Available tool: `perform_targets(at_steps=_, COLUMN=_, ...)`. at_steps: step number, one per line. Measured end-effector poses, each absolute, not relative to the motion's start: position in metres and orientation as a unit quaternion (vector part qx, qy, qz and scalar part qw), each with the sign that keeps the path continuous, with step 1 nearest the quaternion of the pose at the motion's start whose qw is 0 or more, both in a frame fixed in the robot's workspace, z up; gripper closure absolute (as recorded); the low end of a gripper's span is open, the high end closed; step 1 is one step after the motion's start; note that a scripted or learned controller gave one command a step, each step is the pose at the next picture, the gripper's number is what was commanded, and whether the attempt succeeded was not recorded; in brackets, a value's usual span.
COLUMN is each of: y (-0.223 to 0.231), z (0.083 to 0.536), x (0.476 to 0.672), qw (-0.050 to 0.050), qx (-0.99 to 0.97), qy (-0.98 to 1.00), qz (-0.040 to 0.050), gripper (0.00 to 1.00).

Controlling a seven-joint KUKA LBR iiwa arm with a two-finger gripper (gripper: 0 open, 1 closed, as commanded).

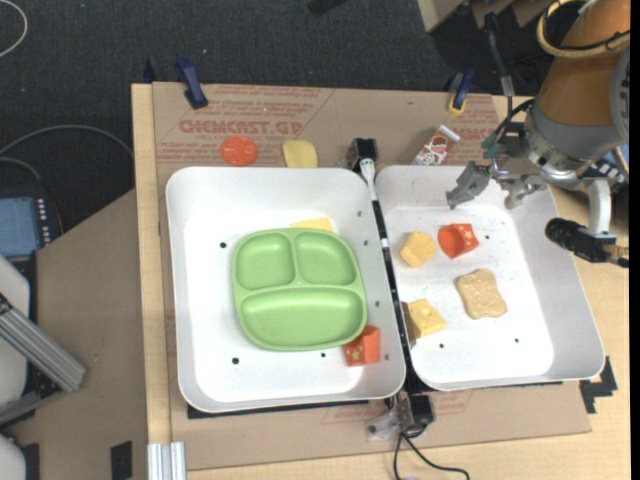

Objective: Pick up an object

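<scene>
Four food pieces lie in the right bin (pixel 560 308). Gripper (pixel 490 190) hovers above its far edge, fingers spread, gripping nothing.

A dark grey carpeted floor (pixel 90 38) surrounds the brown cardboard-topped desk (pixel 330 113); thin white cables (pixel 60 140) trail across it.

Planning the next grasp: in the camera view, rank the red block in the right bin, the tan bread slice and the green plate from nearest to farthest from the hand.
1. Red block, just below the hand.
2. Tan bread slice, lower in the right bin.
3. Green plate, across in the left bin.
</scene>
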State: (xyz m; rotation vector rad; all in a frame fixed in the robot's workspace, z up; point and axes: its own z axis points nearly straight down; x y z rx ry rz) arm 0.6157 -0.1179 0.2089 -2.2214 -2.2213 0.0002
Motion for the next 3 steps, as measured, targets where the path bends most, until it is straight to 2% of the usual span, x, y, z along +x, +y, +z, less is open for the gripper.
perform_targets(at_steps=1, y=-0.124, z=0.091, x=0.617, qw=0.003, qx=-0.708, qy=-0.706, qz=0.0016, gripper=0.00)
perform_targets(at_steps=2, y=-0.125, z=0.107, x=0.619, qw=-0.001, qx=-0.708, qy=-0.707, qz=-0.0006, gripper=1.00)
perform_targets(at_steps=3, y=-0.123, z=0.165, x=0.556, qw=0.001, qx=-0.708, qy=-0.706, qz=-0.0001, gripper=1.00)
